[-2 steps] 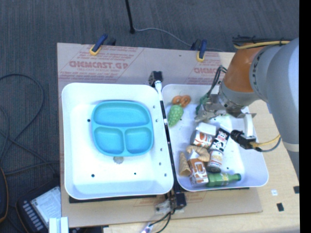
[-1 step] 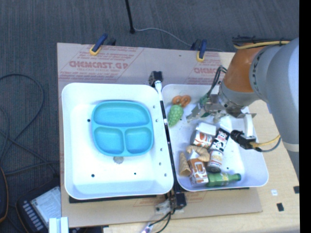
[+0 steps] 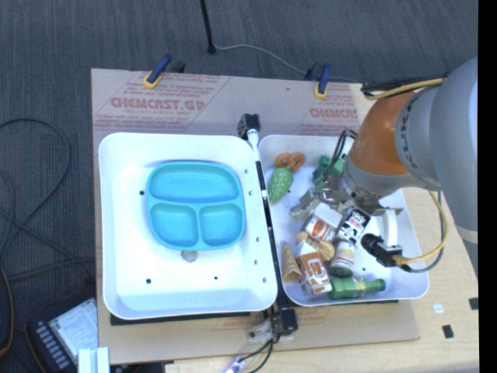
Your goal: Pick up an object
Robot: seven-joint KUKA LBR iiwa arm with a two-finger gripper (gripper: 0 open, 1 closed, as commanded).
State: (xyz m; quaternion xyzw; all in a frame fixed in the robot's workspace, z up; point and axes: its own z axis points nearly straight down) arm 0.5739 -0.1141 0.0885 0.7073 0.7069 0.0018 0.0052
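Pincer (image 3: 317,200) low in right bin (image 3: 415,282) — among clutter; blue tray (image 3: 195,203) left.

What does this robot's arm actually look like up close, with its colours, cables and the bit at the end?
The arm is thick, rounded and smooth grey, with a glossy orange band above the wrist. A thin yellow cable loops from it. At the end sits a small metal and black two-finger gripper, with dark wires running to it.

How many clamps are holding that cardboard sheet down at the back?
2. One clamp sits on the board's far edge above the left bin; the other clamp is on the same edge above the right bin. The arm may hide more.
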